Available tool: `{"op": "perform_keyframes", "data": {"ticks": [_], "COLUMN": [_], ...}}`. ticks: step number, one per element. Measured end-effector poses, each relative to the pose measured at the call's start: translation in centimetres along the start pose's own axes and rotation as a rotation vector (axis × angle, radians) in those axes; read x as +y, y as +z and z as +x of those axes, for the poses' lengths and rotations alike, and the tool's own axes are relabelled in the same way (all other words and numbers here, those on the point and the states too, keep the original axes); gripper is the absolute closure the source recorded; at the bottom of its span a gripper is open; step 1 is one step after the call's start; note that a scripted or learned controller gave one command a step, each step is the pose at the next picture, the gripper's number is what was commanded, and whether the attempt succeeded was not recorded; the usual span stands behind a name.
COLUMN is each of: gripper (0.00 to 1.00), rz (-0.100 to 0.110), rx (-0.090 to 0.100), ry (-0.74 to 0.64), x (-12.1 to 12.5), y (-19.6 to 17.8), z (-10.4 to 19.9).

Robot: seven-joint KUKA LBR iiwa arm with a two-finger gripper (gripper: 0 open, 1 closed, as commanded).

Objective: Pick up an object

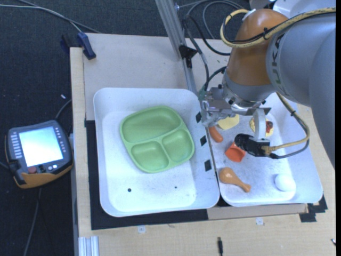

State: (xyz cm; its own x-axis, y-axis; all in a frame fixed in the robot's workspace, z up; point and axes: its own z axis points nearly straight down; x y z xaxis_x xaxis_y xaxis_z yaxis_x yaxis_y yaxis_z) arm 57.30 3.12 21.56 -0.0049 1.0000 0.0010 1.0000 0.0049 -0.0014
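Fixed cam above bench (144, 47), looking down at slant on both bins (106, 159); mid-range; arm (298, 47) entering from right.

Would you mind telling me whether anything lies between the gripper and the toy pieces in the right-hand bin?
Nothing visible does. The gripper hangs directly over the orange carrot-like piece at the right bin's left edge, with the yellow piece beside it.

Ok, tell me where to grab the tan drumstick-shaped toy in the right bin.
Grip the tan drumstick-shaped toy across its narrow shaft, coming straight down. It lies flat, bulb toward the bins' divider, thin end pointing toward the white egg-shaped ball, with open floor either side.
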Motion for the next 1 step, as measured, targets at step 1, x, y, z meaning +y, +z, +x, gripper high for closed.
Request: {"op": "perform_keyframes", "data": {"ticks": [1], "gripper": [1.0], "rz": [-0.003], "rx": [0.002], "ry": [-0.002], "x": [-0.17], "y": [-1.22], "z": [5.75]}}
